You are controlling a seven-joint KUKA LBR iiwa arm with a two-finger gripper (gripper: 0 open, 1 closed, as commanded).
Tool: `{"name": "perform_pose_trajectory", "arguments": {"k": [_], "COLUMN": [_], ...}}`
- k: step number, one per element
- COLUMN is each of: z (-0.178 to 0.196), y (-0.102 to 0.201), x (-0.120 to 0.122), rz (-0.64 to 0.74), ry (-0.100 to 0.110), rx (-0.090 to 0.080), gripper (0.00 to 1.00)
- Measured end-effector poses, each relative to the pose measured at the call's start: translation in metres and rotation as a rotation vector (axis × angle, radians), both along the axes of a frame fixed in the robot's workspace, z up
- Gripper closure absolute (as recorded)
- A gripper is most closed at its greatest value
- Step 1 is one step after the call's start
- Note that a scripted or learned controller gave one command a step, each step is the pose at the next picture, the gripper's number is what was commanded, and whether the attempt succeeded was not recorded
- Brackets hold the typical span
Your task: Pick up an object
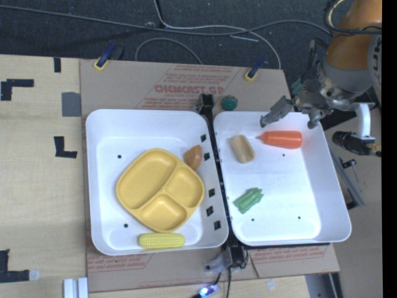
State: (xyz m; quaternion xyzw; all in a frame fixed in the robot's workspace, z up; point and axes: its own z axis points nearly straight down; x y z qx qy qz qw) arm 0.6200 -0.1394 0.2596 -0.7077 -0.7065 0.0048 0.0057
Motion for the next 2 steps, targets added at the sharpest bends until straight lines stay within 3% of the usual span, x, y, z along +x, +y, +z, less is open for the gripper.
{"name": "perform_pose_trajectory", "arguments": {"k": [1, 2], "z": [0.008, -0.049], "y": [0.0, -0.008], "x": [0.002, 0.003], "rz": [0.003, 0.002], "ry": [-0.013, -0.011], "rx": [-0.002, -0.003], "gripper": [0.0, 0.0]}}
